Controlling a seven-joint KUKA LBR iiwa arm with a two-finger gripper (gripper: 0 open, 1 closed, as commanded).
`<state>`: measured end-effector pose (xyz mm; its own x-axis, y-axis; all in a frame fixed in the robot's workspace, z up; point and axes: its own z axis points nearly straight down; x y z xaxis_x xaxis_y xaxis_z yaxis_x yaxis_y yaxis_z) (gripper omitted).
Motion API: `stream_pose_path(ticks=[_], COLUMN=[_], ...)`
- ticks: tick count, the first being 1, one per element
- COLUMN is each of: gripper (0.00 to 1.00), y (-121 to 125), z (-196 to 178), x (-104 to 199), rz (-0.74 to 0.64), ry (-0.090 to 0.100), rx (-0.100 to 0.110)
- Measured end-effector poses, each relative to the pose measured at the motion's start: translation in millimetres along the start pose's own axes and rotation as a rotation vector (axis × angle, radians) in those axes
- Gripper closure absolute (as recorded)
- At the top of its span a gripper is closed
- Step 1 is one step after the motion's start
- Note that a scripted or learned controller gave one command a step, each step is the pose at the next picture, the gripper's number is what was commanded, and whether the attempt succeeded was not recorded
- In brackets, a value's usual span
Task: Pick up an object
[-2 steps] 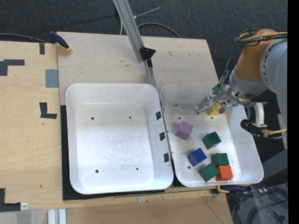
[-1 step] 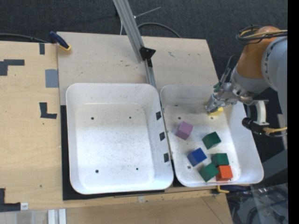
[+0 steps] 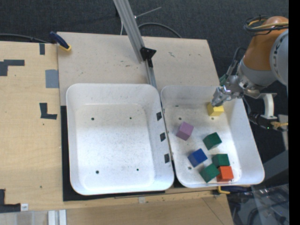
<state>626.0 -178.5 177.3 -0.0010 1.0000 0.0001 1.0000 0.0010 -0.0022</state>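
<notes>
Hovering at the right bin's (image 3: 243, 125) upper right, the two-finger gripper (image 3: 219, 99) is touching the top of a small yellow cube (image 3: 215, 109); its grasping state cannot be told. Purple (image 3: 184, 131), blue (image 3: 197, 157), green (image 3: 212, 140) and orange (image 3: 225, 173) cubes are lying lower in the frame.

Single fixed cam, mounted above the bench (image 3: 117, 55), looking down at a slant. Far enough back to frame both bins whole: left bin (image 3: 75, 97) near frame centre, right bin (image 3: 248, 130) to its right. Bench top runs off past the left bin to the left edge. Arm (image 3: 267, 50) enters right of the right bin, at the frame's upper right.
</notes>
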Motion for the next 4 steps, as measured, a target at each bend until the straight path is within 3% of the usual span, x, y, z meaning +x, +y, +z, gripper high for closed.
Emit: stream_pose_path(ticks=[2, 4], gripper=[1.00, 1.00], y=[4.5, -5.3], z=[-81.1, -65.2], x=[-11.7, 87.6], rz=[0.000, -0.003], ry=[-0.001, 0.001], rx=[-0.001, 0.005])
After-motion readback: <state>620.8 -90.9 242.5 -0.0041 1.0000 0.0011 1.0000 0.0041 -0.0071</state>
